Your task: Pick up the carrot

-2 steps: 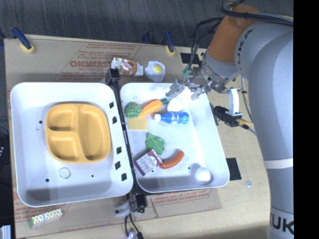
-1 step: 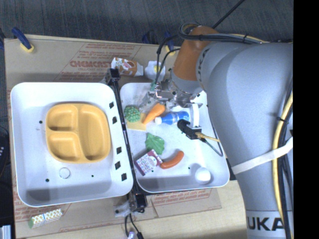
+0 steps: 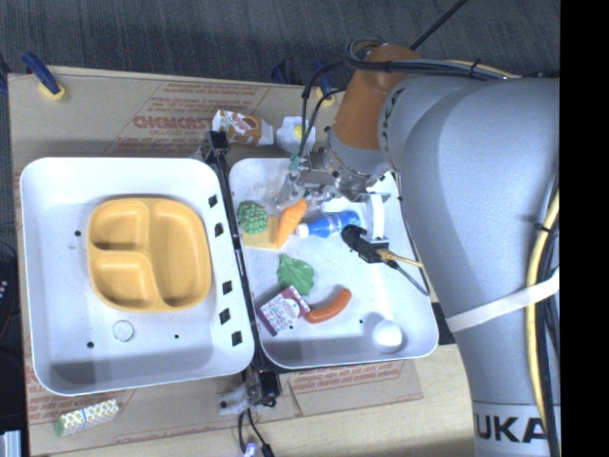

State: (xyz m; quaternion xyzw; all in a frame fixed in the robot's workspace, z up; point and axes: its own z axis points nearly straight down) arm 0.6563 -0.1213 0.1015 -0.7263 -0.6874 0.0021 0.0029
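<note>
Nearest the camera, along the front of the right bin (image 3: 409,346), a white egg (image 3: 387,334), a red sausage (image 3: 328,306), a small printed packet (image 3: 282,310) and a green leaf piece (image 3: 296,273) are seen lying well clear of the action. Further back in the same bin, the carrot (image 3: 288,221) is seen tilted between a green broccoli piece (image 3: 252,217) and a blue bottle (image 3: 332,225), with the gripper (image 3: 309,187) poised just above its upper end. Whether the fingers are spread or pressed together cannot be told, so the step is judged to be the grasp itself; a firm closure on the carrot and a straight lift are called for next.
</note>
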